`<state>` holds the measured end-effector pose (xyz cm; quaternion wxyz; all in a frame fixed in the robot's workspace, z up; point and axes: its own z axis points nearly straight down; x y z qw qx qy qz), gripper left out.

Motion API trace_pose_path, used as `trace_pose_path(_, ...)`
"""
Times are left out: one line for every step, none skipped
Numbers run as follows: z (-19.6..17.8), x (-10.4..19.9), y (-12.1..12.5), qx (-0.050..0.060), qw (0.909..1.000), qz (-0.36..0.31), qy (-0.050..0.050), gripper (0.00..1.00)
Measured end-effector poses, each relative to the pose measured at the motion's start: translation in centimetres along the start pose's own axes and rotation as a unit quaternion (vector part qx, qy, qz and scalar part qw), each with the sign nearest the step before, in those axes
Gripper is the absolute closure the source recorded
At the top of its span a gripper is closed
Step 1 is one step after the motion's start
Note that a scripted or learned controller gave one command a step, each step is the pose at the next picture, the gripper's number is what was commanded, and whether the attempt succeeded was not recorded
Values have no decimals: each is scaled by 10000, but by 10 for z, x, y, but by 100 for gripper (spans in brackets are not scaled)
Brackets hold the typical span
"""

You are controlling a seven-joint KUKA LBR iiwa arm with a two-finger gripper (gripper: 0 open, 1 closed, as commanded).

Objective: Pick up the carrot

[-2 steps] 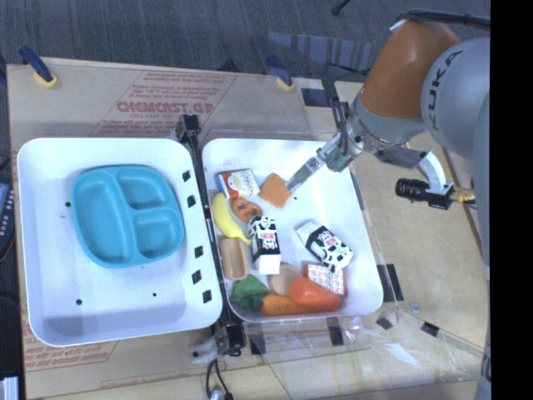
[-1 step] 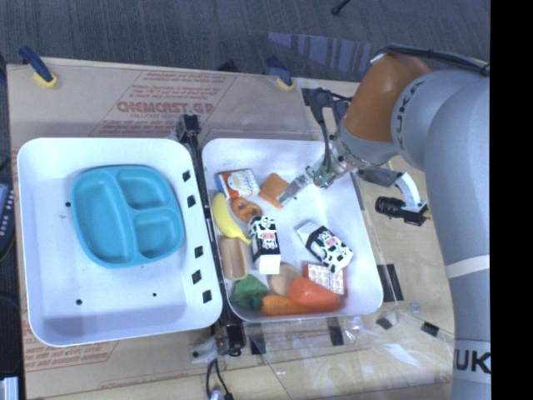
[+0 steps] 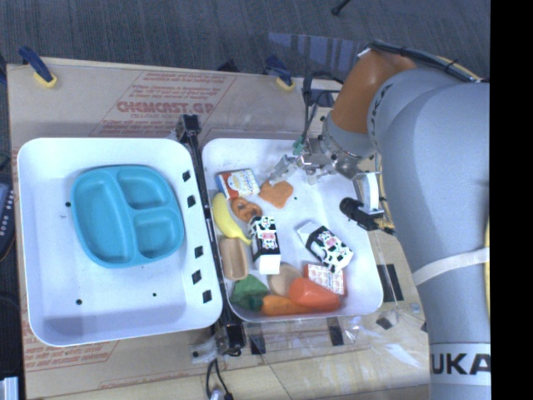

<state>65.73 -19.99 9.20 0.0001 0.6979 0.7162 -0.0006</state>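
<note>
**Over the right bin's far end: gripper hovering, carrot lying at the near wall**

Over the far half of the right bin (image 3: 366, 261), the gripper (image 3: 293, 163) is hanging from the grey arm (image 3: 425, 182), which is carrying its orange band (image 3: 366, 90) just behind the wrist. Its thin fingers are standing spread, and nothing is sitting between them.

Just below the fingertips, an orange cracker-like piece (image 3: 276, 193) is lying flat on the bin floor. Beside that piece, a small printed box (image 3: 238, 182) is resting near the bin's left wall. A yellow banana (image 3: 223, 217) is lying further along the same wall.

Nearer the bin's middle, a cow-patterned milk carton (image 3: 266, 243) is lying, and a second cow-patterned carton (image 3: 331, 248) is resting to its right, tilted. A tan bread-like piece (image 3: 234, 258) is lying left of the first carton.

Well apart from the gripper, at the bin's near wall, the carrot (image 3: 281, 306) is lying on its side. A green leafy piece (image 3: 248, 292) is touching its left end, and a red pepper (image 3: 315, 294) is pressing against its right.

Beyond the divider, the left bin (image 3: 50, 307) is holding a blue compartment tray (image 3: 127, 215), far to the gripper's left.
</note>
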Motion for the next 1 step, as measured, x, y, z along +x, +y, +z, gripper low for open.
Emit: trace_pose_path(0,21,-54,12,9992,394,1,0)
